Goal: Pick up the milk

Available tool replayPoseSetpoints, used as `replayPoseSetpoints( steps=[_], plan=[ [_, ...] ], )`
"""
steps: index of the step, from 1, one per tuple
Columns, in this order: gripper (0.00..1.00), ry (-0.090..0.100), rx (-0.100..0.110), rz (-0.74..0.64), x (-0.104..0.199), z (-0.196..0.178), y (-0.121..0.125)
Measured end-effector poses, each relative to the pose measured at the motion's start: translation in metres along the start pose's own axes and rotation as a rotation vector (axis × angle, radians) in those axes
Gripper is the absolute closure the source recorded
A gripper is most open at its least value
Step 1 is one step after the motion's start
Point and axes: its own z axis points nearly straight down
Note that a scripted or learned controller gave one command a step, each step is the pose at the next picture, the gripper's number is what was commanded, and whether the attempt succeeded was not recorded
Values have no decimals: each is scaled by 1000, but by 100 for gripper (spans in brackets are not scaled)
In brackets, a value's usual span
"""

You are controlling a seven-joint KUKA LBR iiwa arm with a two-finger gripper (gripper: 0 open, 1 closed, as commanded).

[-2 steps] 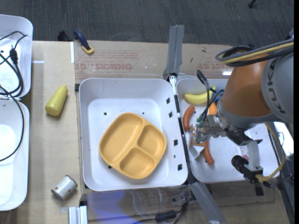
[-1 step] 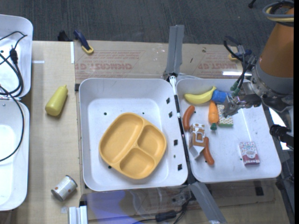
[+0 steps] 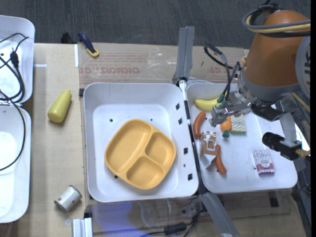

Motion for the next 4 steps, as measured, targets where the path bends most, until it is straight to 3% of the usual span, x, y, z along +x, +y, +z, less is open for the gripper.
replayPoseSetpoints(
  steps=[1, 2, 3, 4],
  plan=[
    [100, 0, 0, 21, 51, 17, -26],
    [100, 0, 0, -209, 94, 29, -9],
    [100, -1, 0, -264, 160, 69, 4],
    [100, -2, -2, -547, 210, 68, 18]
  ],
)
